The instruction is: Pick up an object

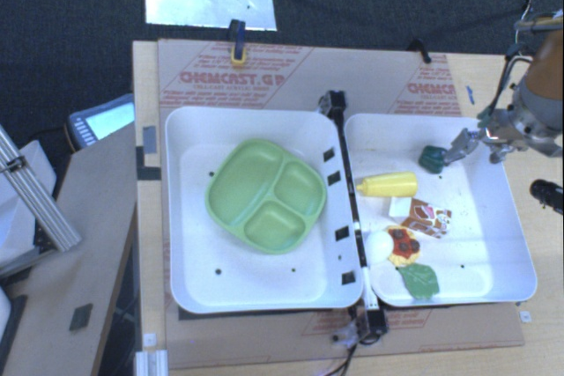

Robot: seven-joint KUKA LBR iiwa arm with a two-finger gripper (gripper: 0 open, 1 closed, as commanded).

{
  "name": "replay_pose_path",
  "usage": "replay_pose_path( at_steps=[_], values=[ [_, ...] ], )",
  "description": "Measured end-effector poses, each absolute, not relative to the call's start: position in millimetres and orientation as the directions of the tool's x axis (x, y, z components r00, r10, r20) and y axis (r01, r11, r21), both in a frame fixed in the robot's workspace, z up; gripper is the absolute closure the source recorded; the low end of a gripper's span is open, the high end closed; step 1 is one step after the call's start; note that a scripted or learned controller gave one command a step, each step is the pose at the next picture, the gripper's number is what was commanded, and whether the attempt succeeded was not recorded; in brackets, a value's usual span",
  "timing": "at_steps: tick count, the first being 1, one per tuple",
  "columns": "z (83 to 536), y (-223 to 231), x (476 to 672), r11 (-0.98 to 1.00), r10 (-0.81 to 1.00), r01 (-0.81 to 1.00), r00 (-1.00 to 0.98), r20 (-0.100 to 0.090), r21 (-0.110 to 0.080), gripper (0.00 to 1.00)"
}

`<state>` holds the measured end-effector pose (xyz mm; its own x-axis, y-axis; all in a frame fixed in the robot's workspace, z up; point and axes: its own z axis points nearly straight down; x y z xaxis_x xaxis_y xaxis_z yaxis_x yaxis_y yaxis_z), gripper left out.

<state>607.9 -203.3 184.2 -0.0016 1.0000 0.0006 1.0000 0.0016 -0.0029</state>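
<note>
My gripper [477, 149] hangs over the right bin's [511, 224] far right part, open, with nothing between its fingers. A small dark green block [433, 158] lies just left of the left fingertip [455, 148], touching it or nearly so. Toward the bin's middle lies a yellow bottle [388, 184]. In front of it are a brown and white packet [427, 217], a white round piece [379, 244], a red pizza-like piece [404, 246] and a green leaf-like piece [420, 280].
The left bin [189, 277] holds a light green divided plate [266, 195]. A black divider with clips [345, 198] runs between the two bins. Bare white floor lies in the right bin's near right part.
</note>
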Motion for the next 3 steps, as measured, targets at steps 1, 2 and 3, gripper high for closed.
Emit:
replay_pose_path(
  at_steps=[1, 2, 3],
  values=[
    [135, -200, 618.0, 0.006, 1.000, 1.000, -0.006, 0.000, 0.000, 0.00],
    [83, -200, 618.2, 0.005, 1.000, 1.000, -0.005, 0.000, -0.001, 0.00],
    [97, -200, 620.1, 0.007, 1.000, 1.000, -0.007, -0.002, 0.005, 1.00]
  ],
)
